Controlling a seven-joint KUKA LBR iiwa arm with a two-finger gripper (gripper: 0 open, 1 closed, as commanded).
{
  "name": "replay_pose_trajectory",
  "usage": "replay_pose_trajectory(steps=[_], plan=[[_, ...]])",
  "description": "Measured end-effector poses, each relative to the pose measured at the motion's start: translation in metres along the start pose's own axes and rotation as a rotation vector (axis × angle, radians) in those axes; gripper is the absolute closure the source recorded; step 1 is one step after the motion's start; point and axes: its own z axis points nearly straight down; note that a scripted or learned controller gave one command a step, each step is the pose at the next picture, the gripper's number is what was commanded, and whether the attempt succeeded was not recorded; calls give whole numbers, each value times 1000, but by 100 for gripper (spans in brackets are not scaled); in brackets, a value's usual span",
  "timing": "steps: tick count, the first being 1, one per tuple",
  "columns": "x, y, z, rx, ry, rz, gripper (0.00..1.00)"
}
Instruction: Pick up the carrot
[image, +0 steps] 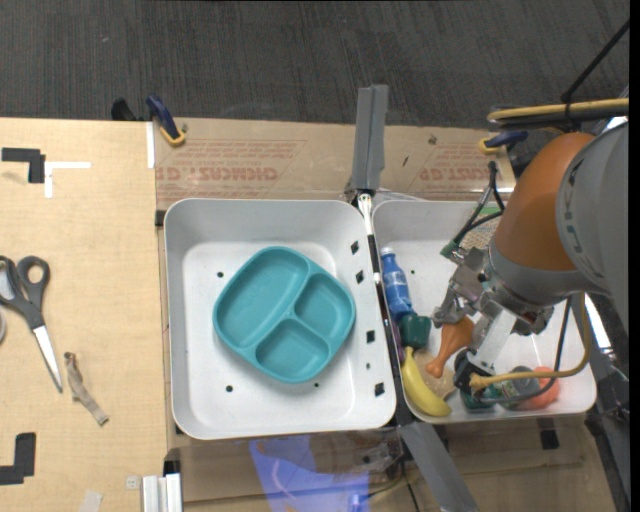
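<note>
From the camera view, the task looks barely begun or in mid-attempt: the carrot (449, 347) lies in the right bin (425, 222), an orange taper slanting from a green top (414, 327) at its upper left down towards the bin floor. It rests among other items, with a blue bottle (394, 283) just above the green top and a banana (422, 388) just below and left of it. I cannot see it lifted clear. What remains, by my judgement, is a firm grasp and the lift.

The arm (560, 215) reaches in from the right, its orange band above the wrist, bent down steeply over the right bin. The gripper (468, 312) sits low, just beside the carrot's upper part, perhaps touching it; whether it is spread or pinching I cannot tell, since the wrist body and cables hide it. More clutter (520, 385) lies under the wrist near the bin's lower right corner.

The left bin (180, 330) holds a teal divided plate (285, 314), well apart from the work.
</note>
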Motion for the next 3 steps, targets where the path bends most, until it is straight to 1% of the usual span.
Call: replay_pose_trajectory(steps=[1, 2, 3], plan=[[0, 1, -8, 2, -4, -4, 100], [-64, 47, -84, -7, 12, 182, 100], [-27, 19, -22, -4, 12, 288, 100]])
